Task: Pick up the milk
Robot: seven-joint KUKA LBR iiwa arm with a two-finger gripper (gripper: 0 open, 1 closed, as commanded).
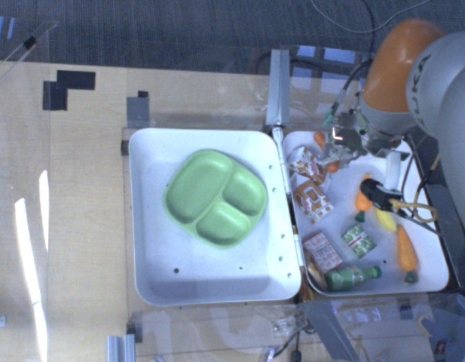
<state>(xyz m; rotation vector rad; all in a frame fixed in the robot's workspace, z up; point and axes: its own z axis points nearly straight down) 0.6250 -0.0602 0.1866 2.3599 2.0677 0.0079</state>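
The milk, a white carton with a brown pattern [313, 200], lies on its side in the left half of the right bin [435, 274]. A second brown-and-white pack [306, 164] lies just behind it. My gripper [336, 154] hangs low over the back of the right bin, just right of that second pack and up and to the right of the milk carton. Nothing shows between its tips, which blur into the clutter below.
In the right bin also lie a green bottle [353, 277], a pink carton [322, 250], a small green carton [358, 240], a carrot [405, 252], a yellow piece [384, 218] and small orange pieces. The left bin [149, 270] holds a green divided plate [215, 196].
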